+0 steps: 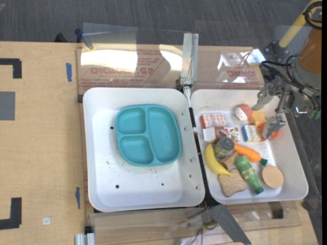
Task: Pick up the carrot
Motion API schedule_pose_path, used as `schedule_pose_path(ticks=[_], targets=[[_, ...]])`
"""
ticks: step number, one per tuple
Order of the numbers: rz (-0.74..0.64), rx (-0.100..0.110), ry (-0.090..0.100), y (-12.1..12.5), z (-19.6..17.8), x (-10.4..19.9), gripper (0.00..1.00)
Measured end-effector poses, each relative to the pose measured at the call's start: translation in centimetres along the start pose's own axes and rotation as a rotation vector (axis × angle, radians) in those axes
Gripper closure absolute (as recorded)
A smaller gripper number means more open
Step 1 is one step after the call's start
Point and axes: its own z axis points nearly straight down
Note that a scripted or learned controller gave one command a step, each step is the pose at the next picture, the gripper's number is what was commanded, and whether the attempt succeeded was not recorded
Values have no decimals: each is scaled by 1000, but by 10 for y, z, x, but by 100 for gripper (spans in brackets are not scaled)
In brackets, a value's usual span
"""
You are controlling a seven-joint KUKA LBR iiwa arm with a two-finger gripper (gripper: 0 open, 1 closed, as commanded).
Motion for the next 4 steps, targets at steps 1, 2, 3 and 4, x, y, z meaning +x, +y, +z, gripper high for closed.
schedule_pose_path(ticks=[1,2,3,4], targets=[[0,1,-7,19,112,5,0],[-72,2,-14,27,147,49,0],[-227,-1,-14,13,147,41,0],[-341,2,-13,-38,148,32,0]])
